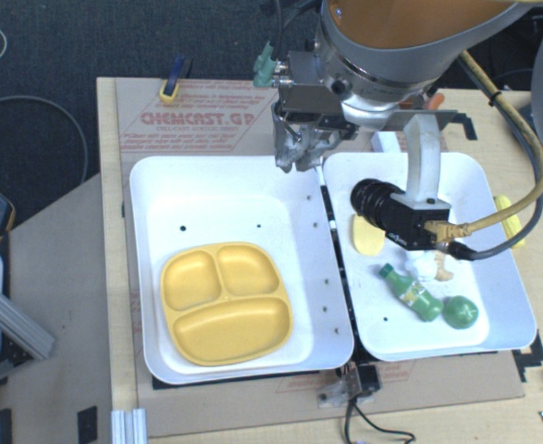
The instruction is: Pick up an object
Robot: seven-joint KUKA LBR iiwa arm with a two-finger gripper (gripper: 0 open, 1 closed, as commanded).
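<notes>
The end effector [299,155] hung over the far edge where the two bins met, with nothing visible in it; whether it was open could not be told. The pick looked not yet begun. A green bottle [412,293] lay in the right bin [493,331], long axis diagonal, one end toward the far left, beside a green ball [461,312]. Next the arm would need to travel over it and descend.

- A robot lab: two shallow white plastic bins [151,248] sit on a brown cardboard-covered bench [197,118].
- Loose black cables [30,109] lie on dark carpet, left of the fingers.
</notes>
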